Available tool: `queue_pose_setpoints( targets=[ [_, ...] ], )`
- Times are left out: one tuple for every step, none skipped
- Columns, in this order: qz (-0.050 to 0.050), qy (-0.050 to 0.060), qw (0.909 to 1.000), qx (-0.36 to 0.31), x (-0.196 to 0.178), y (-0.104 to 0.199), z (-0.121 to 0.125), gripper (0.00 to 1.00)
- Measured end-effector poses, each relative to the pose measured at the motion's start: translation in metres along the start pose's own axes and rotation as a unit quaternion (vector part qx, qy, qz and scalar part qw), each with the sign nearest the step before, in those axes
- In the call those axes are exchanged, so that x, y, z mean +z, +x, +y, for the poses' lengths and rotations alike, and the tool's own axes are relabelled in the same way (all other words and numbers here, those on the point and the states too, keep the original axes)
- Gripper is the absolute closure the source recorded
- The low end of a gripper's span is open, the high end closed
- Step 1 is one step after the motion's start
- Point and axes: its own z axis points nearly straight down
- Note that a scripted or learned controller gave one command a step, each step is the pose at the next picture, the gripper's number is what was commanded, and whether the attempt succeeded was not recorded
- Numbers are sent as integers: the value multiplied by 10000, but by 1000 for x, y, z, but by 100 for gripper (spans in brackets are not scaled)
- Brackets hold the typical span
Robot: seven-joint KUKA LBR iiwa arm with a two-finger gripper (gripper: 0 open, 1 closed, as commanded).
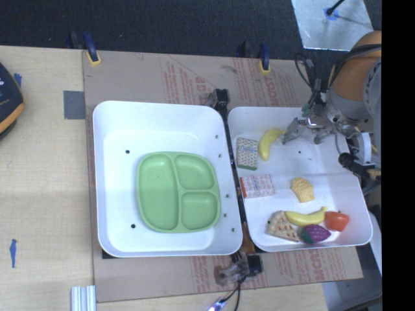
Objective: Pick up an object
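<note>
Gripper (299, 129), fingers spread and holding nothing, over the right bin (324, 167), near a yellow toy banana (267, 143). The left bin (117, 128) holds a green 3-compartment tray (176, 191).

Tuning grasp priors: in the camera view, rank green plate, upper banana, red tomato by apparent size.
1. green plate, by far the largest
2. upper banana
3. red tomato; close to the banana, so the last two are unsure.
</note>
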Motion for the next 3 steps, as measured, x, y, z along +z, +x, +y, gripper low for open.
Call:
queue_pose_setpoints(
  targets=[
    [2, 14, 10000, 5, 1, -11, -123, 0],
    [3, -1, 10000, 3, 0, -10, -47, 0],
    [5, 11, 10000, 7, 1, -11, -150, 0]
  ],
)
